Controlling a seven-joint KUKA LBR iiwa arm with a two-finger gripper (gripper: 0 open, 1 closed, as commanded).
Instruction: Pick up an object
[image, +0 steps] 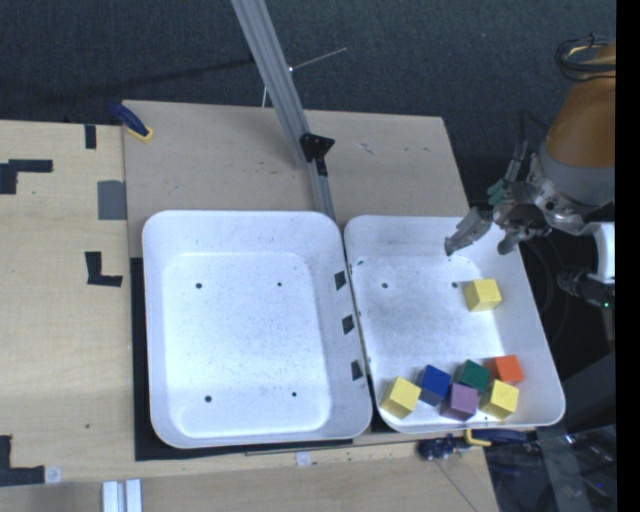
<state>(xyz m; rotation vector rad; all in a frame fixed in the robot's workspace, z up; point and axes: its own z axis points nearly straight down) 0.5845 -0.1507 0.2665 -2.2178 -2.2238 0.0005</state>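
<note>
The right bin (400, 310) holds several small cubes. A yellow cube (482, 294) lies alone near its right wall. Along the front edge sit a yellow cube (402, 396), a blue cube (435, 383), a purple cube (463, 399), a green cube (472, 376), an orange cube (508, 368) and another yellow cube (503, 398). My gripper (487, 235) hangs over the bin's far right corner, above and behind the lone yellow cube. Its two fingers are spread apart with nothing between them.
The left bin (240, 330) stands beside the right one. A slanted metal pole (285, 90) with a black clamp (317, 147) rises behind the bins. A blue and yellow tool (131, 120) lies at the bench's far left.
</note>
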